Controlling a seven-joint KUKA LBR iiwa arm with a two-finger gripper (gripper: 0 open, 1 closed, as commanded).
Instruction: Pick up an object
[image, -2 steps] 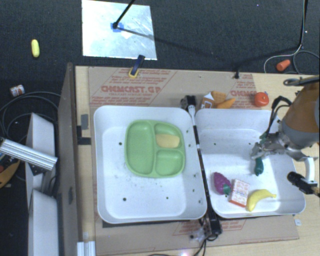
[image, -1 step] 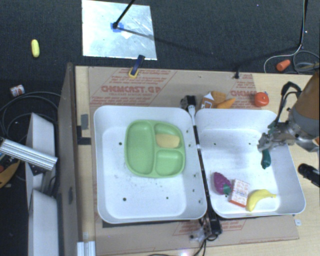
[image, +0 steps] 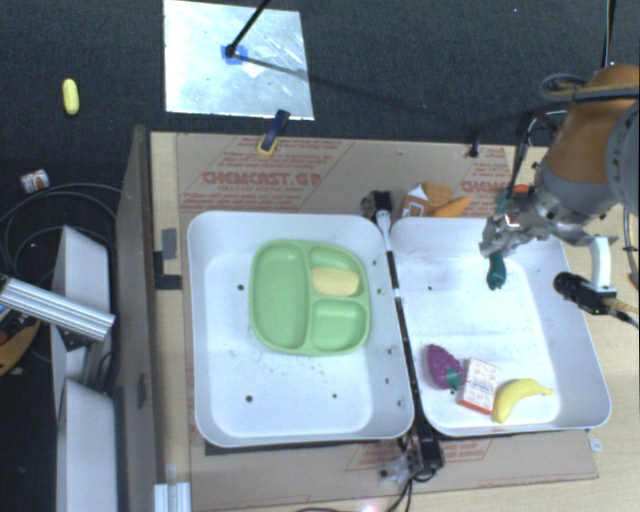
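Note:
My gripper (image: 496, 272) hangs over the upper right part of the right bin (image: 560, 330), its teal fingertips pressed together with nothing between them. It stands well apart from the objects at that bin's near edge. Those are a purple grape bunch (image: 441, 364), a small red and white box (image: 480, 385) and a yellow banana (image: 521, 397), lying close together. In the left bin (image: 225, 340) a green divided plate (image: 300, 300) carries a yellow block (image: 335, 282) in its upper right compartment.
An orange item (image: 442, 205) lies on the cardboard behind the right bin. A black clip (image: 379, 206) sits where the two bins meet at the back. A black part (image: 582, 291) of the arm overhangs the right bin's right side.

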